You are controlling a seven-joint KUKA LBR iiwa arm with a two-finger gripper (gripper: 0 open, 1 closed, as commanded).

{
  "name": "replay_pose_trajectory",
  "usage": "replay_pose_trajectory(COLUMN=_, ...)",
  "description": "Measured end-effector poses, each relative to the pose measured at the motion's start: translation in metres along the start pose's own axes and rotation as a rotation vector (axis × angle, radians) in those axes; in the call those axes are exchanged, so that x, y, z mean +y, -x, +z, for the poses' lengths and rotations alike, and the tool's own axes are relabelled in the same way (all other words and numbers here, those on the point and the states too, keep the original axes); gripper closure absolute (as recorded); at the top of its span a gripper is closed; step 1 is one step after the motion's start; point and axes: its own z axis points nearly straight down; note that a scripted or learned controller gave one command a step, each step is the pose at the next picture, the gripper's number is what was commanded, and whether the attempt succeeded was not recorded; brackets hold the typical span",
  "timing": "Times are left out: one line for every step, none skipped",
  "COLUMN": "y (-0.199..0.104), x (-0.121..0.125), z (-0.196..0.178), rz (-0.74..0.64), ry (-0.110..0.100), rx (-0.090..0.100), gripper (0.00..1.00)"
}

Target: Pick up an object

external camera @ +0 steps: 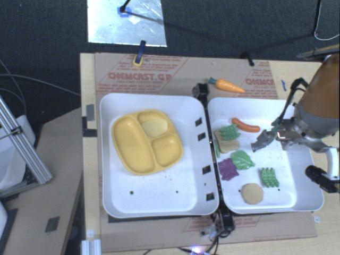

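Observation:
The right bin (pixel 297 198) holds several toy foods: a red sausage (pixel 246 125), a sandwich with green lettuce (pixel 227 138), a green leaf (pixel 242 159), a purple piece (pixel 227 169), a green ridged piece (pixel 269 177) and a tan round bun (pixel 252 193). My gripper (pixel 263 140) hangs over the middle of this bin, just right of the sandwich and below the sausage. Its fingers look spread, and nothing sits between them. An orange carrot (pixel 227 86) lies on the cardboard behind the bins.
The left bin (pixel 122 195) carries a yellow divided tray (pixel 147 141). Black clips (pixel 201 137) run along the seam between the bins. A blue and yellow tool (pixel 140 53) lies at the back, near a shiny metal sheet (pixel 126 14).

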Motion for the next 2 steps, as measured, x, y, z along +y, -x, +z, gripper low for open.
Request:
replay_pose_trajectory(y=0.0011, x=-0.0379, z=-0.1002, rz=-0.001, ry=0.011, rx=-0.003, gripper=0.00)
replay_pose_trajectory(y=0.0004, x=-0.0364, z=-0.1055, rz=-0.004, ry=0.007, rx=-0.002, gripper=1.00)
